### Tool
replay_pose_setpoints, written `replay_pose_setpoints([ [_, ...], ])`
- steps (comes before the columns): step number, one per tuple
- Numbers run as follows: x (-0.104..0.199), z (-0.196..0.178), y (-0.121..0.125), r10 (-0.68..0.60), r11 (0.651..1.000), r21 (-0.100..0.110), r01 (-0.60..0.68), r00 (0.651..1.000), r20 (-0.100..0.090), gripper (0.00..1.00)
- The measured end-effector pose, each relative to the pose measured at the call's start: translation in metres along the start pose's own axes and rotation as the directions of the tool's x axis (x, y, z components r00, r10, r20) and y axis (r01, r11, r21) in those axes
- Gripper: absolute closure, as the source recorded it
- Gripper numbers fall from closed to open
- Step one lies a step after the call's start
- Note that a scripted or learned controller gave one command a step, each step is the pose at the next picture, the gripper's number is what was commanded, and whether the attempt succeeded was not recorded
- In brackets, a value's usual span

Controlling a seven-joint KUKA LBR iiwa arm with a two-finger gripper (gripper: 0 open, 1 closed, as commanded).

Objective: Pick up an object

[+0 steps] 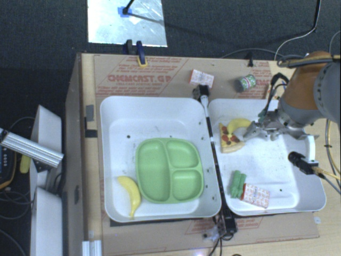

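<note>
Camera view: arm reaches low over right bin (pixel 314 196), pincer (pixel 248 134) by pizza slice (pixel 229 140); opening unreadable.

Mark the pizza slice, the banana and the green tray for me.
pizza slice (pixel 229 139), camera view, on its topping.
banana (pixel 131 192), camera view, mid-curve.
green tray (pixel 152 167), camera view, floor of its big compartment.

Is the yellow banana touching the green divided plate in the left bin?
Touching. The camera view shows the banana lying against the green plate's lower-left rim, with no white gap between them.
</note>
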State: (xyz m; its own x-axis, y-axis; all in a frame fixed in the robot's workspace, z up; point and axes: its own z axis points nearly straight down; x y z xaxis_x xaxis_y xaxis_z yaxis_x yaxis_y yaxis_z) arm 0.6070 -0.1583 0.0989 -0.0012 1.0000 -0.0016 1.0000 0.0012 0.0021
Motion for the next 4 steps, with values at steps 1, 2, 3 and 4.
replay_pose_setpoints([
  [1,0.027,0.016,0.049,-0.005,1.000,0.016,0.005,1.000,-0.003,0.00],
  [2,0.027,0.006,0.048,-0.007,1.000,0.018,0.007,1.000,-0.004,1.00],
  [3,0.095,-0.087,0.021,-0.004,1.000,-0.003,0.004,1.000,-0.002,1.00],
  [4,0.095,-0.086,0.020,-0.003,1.000,-0.001,0.003,1.000,-0.002,0.00],
])
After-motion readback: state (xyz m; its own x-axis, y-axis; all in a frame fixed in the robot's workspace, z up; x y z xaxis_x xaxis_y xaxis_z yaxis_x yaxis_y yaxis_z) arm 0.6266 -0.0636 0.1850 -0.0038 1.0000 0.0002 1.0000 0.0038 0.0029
